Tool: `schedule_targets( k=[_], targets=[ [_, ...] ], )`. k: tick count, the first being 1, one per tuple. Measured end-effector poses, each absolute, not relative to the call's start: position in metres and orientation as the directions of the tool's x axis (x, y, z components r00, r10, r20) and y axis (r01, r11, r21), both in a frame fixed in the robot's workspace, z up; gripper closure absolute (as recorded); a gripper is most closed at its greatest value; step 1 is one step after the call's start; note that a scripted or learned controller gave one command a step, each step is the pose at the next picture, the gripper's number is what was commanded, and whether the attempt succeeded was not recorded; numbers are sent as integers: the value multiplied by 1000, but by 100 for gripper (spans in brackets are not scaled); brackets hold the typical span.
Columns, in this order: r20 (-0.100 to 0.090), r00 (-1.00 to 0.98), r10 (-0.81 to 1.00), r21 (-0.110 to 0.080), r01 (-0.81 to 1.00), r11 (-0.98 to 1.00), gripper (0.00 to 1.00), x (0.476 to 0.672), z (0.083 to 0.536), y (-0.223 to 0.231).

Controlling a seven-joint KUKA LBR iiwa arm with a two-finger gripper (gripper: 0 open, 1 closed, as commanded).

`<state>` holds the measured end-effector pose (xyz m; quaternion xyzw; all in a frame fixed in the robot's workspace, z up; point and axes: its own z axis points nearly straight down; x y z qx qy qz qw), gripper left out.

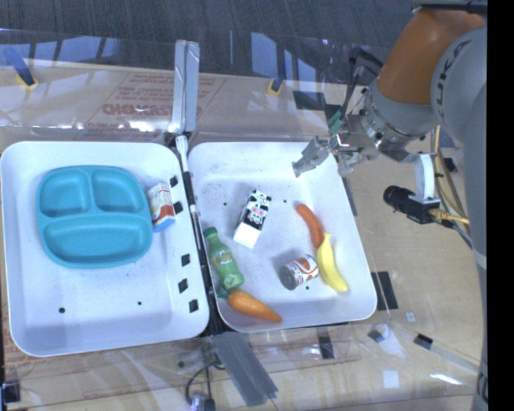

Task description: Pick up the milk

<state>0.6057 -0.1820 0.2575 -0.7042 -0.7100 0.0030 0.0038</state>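
Observation:
The milk (254,218) is a small white carton with black cow patches, lying tilted near the middle of the right bin (207,178). My gripper (319,159) hangs over the bin's far right corner, up and to the right of the carton and well apart from it. Its grey fingers (307,160) point down-left with nothing between them and look open.
In the right bin lie a green bottle (224,261), a carrot (254,306), a can (301,271), a banana (330,265) and a sausage (309,222). The left bin (111,315) holds a blue divided plate (92,215) and a small can (161,205).

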Motion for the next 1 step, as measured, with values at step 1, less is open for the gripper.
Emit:
schedule_targets(
  k=[1],
  targets=[
    [2,-177,984,-5,984,177,0,590,104,-139]
  ],
)
